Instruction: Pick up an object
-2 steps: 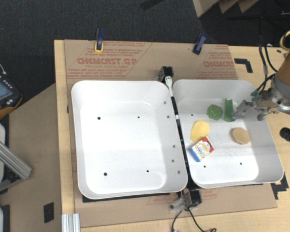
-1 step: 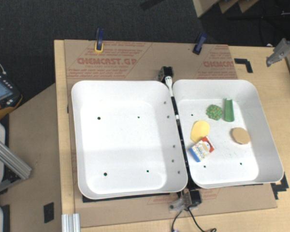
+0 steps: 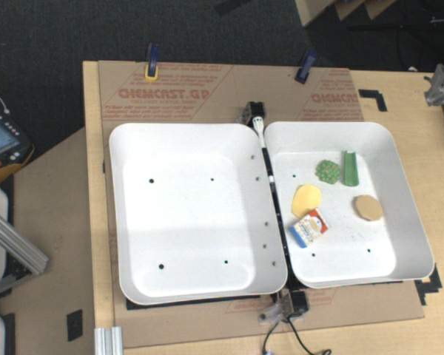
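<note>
Five small things sit loose in the right bin (image 3: pixel 399 198), none stacked: a yellow rounded piece (image 3: pixel 305 198) touching a red, white and blue packet (image 3: pixel 309 228) just below it, a bumpy green clump (image 3: pixel 328 171) beside an upright green bar (image 3: pixel 351 168), and a tan disc (image 3: pixel 368 208) set apart. The left bin (image 3: pixel 133 220) is smooth white plastic (four dark dots on its floor). Both rest on printed brown cardboard (image 3: pixel 177 87), held by blue clamps (image 3: pixel 152 60).
</note>
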`<state>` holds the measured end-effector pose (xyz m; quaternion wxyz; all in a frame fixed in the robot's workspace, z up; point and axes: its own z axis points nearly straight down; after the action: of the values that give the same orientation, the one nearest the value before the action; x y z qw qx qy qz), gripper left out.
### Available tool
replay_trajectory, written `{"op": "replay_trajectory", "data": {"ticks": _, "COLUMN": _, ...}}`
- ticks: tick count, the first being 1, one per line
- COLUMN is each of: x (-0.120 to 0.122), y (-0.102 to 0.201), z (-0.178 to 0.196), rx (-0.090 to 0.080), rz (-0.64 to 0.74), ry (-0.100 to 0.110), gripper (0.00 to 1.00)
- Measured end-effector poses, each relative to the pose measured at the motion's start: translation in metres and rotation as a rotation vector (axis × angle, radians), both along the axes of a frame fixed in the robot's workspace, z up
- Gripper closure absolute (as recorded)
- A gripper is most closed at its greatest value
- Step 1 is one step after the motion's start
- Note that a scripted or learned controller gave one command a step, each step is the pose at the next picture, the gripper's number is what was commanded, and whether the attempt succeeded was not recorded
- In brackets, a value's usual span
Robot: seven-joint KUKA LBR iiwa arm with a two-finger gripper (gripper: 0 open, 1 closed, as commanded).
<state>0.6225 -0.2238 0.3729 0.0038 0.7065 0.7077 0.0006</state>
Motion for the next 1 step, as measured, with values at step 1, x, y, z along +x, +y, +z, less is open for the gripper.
{"op": "replay_trajectory", "data": {"ticks": 1, "x": -0.0665, "y": 0.0033, "z": -0.0455, "rx": 0.007, "rz": -0.005, "ry": 0.013, "gripper": 1.0}}
